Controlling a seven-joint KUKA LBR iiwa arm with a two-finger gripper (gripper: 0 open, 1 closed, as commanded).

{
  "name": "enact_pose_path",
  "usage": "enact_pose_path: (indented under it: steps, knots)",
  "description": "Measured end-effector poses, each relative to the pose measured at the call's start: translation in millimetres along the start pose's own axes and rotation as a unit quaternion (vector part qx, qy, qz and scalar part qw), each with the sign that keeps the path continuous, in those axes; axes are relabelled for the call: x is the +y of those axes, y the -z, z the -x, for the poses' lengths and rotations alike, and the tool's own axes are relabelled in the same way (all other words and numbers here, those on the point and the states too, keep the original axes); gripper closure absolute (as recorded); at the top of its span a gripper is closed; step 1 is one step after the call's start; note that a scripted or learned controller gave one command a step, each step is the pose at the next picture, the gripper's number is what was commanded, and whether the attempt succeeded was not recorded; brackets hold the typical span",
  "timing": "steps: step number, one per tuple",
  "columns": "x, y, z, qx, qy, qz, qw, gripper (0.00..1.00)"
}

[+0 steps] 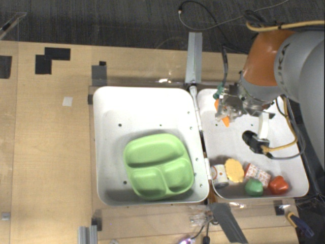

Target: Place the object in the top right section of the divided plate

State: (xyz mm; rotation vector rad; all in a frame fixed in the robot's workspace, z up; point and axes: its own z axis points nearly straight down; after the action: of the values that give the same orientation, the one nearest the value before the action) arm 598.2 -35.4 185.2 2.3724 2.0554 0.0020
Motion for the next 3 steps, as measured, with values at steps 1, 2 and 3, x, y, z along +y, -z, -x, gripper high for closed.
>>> enact_pose_path:
  steps: [1, 2, 3]
  knots:
    - [-55.9, 152.3, 26.5, 0.000, 0.017, 0.002, 0.9999, 1.00]
    - [-94.0, 246.6, 28.6, 0.001, -0.002, 0.002, 1.0000, 1.00]
    - [-120.3, 217.6, -64.5, 0.001, 0.066, 0.001, 0.9978, 1.00]
